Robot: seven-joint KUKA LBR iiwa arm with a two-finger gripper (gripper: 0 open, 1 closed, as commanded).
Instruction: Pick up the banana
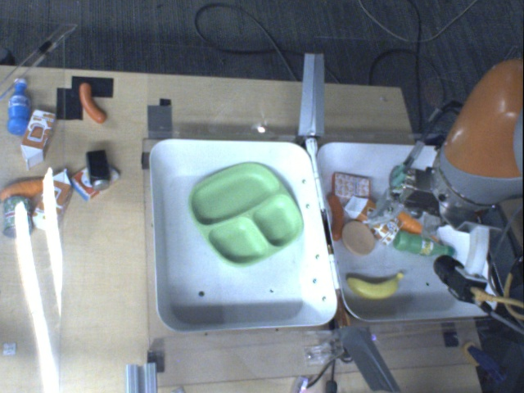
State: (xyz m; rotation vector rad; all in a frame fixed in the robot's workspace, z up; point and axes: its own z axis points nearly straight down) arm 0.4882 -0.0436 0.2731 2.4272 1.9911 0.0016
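The yellow banana [374, 285] lies flat near the front edge of the right bin [426, 301], its stem end pointing right. My gripper [399, 196] hangs over the middle of that bin, above a cluster of small items and well behind the banana. Nothing of the banana is under it. The grey wrist and the orange band [491, 121] cover the bin's right part.
Under and beside the gripper lie a red-and-white packet [352, 187], a brown round piece [358, 237], a carrot [409, 222] and a green bottle [419, 244]. The left bin [172, 293] holds a green divided plate [246, 211]. Loose items lie on the bench at far left.
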